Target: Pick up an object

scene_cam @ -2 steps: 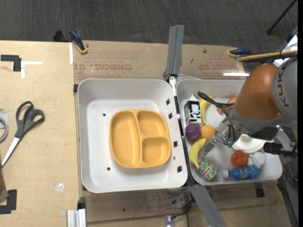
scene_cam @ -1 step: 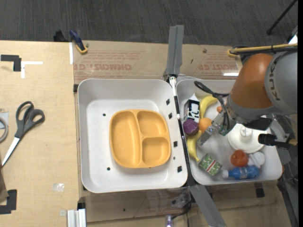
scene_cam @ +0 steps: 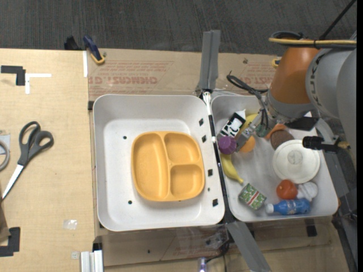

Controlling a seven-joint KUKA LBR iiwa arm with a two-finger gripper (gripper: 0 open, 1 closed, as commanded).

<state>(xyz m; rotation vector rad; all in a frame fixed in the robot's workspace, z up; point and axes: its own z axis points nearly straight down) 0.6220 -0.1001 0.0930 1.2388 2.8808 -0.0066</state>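
Overhead: grey arm (scene_cam: 334, 84) with orange band enters from right, reaching down into right bin (scene_cam: 323, 205). Left bin (scene_cam: 108, 169) holds yellow divided tray (scene_cam: 168, 166), centred. Right bin crowded: white round lid (scene_cam: 296, 160) at right; banana (scene_cam: 229, 169) along left wall; blue bottle (scene_cam: 289, 207) lying near front edge; green carton (scene_cam: 252, 196) just beside it; black-and-white box (scene_cam: 232, 125), purple ball (scene_cam: 227, 145), orange ball (scene_cam: 248, 143) clustered under gripper (scene_cam: 256, 127). Finger state: cannot tell. Scissors (scene_cam: 25, 152) on bench, far left.
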